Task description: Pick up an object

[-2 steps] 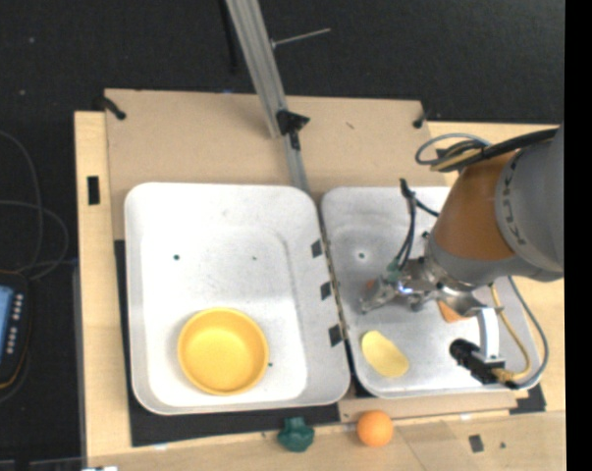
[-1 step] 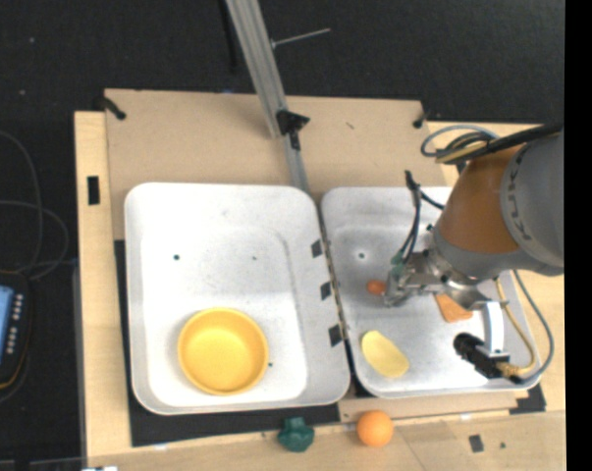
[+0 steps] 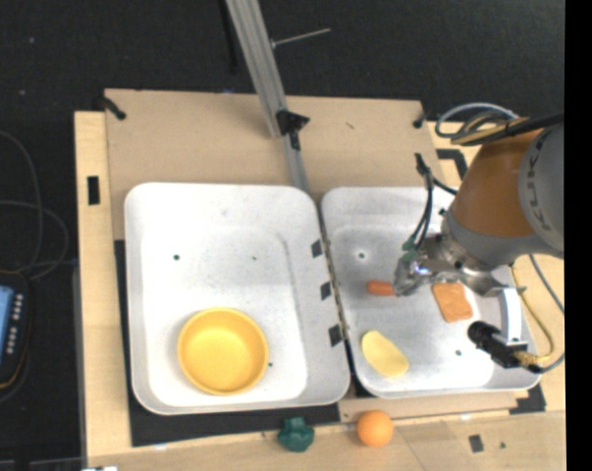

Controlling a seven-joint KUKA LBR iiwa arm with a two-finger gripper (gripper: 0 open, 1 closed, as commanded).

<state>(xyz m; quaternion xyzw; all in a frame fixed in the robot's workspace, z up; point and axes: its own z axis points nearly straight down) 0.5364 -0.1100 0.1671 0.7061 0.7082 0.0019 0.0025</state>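
Where tool (image 3: 405,281) hangs, orange stick (image 3: 379,287) just beside.

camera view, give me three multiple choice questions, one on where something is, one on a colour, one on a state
1. Where is the yellow bowl?
A. left bin
B. right bin
C. on the bench outside the bins

2. What colour is the ball on the bench in front of the bins?
A. blue
B. orange
C. white

3. How does the bowl stand?
A. upside down
B. on its side
C. upright, opening up

Answers:
1 A, it sits in the near part of the left bin.
2 B, it is plainly orange.
3 C, its rim and hollow inside face the camera.
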